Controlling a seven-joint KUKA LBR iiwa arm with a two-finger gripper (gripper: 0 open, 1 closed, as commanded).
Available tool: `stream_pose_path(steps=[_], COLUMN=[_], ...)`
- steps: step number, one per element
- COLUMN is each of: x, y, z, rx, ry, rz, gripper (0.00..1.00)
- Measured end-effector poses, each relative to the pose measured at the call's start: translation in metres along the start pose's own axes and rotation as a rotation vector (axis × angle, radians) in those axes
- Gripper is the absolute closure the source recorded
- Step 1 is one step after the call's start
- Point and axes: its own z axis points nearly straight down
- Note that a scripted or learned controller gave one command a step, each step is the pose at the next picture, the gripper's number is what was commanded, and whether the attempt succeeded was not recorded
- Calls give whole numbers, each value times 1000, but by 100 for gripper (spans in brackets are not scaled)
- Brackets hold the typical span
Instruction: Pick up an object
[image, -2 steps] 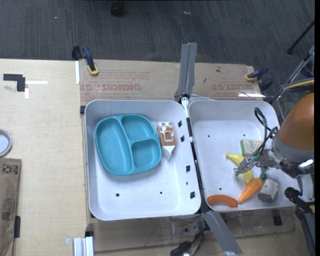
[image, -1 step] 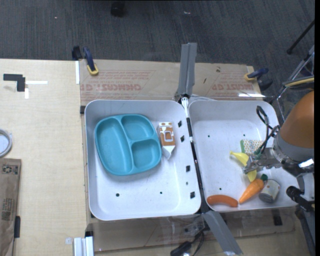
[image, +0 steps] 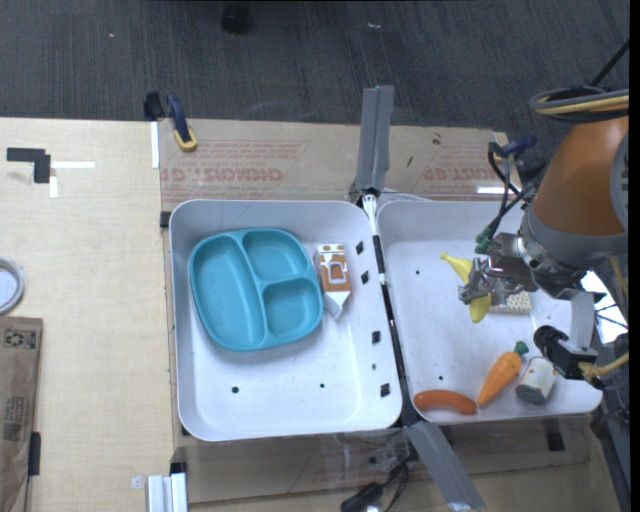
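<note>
Camera view: slanted look down on both bins; the arm (image: 580, 190) enters from the right.
Sausage (image: 446, 402): nearest the viewer, by the front wall of the right bin (image: 420, 240), well below and a little left of the gripper.
Carrot (image: 500, 375): below the gripper, tilted, its green top up; just beside it on the right sits a small white cup (image: 536, 381).
Gripper (image: 480, 285): low over the right bin, right at the banana; whether the fingers are apart or closed, I cannot tell, the metal hides them.
Banana (image: 470, 285): yellow, its upper end sticks out left of the gripper, its lower end hangs below it; likely the target, but a firm hold cannot be confirmed.
White block (image: 518, 300): just right of the gripper, touching or nearly so.
Step in hand: likely closing on the banana.
Doing it well: centre the fingers across the banana's narrow width, keep clear of the block, squeeze before lifting, rise straight up.
Risk: the curved fruit may pivot or slip out.
Left bin (image: 200, 400): far left, with a blue tray (image: 255, 290) and a small carton (image: 334, 272).
</note>
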Motion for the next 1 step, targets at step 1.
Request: stream_pose_path(steps=[1], x=[-1], y=[1], z=[-8], rx=[2], ry=[-2], rz=[-2], gripper=[100])
